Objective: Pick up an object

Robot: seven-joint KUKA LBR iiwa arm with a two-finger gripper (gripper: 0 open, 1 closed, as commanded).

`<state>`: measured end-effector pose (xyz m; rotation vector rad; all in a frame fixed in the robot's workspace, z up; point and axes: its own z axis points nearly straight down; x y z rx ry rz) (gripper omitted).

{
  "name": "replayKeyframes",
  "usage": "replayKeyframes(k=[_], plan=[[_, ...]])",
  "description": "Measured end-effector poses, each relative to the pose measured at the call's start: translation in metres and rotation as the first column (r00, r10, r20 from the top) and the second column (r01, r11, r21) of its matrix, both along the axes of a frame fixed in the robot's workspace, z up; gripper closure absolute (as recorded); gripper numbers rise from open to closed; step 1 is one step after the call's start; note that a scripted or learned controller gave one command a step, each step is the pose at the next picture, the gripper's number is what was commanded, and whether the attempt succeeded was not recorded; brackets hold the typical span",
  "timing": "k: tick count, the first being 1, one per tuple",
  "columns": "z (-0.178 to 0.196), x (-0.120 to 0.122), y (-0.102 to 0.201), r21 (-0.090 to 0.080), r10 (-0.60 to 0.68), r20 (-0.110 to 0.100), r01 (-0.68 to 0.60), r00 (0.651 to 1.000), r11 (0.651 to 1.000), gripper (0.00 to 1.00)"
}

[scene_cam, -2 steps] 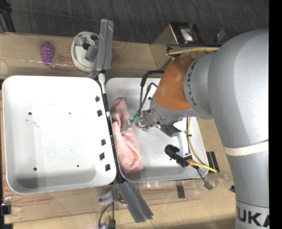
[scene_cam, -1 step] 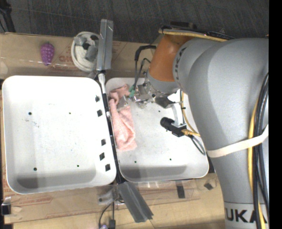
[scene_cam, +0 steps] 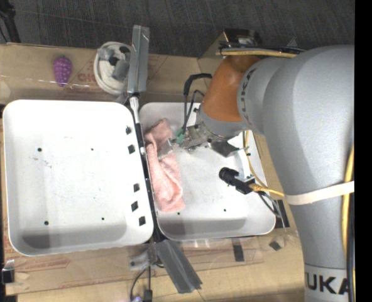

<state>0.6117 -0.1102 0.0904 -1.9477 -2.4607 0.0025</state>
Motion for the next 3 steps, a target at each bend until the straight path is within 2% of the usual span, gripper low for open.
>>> replayKeyframes(k=[1,2,3], plan=[[0.007,0.000,0.001,0.003,0.005,-0.006,-0.005,1.000,1.000,1.00],[0.109,0.045,0.052,-0.002,-0.198,-0.004,0.198,0.980,0.980,1.00],[0.098,0.045,0.090,-0.001,-0.020,-0.006,0.020,1.000,1.000,1.00]])
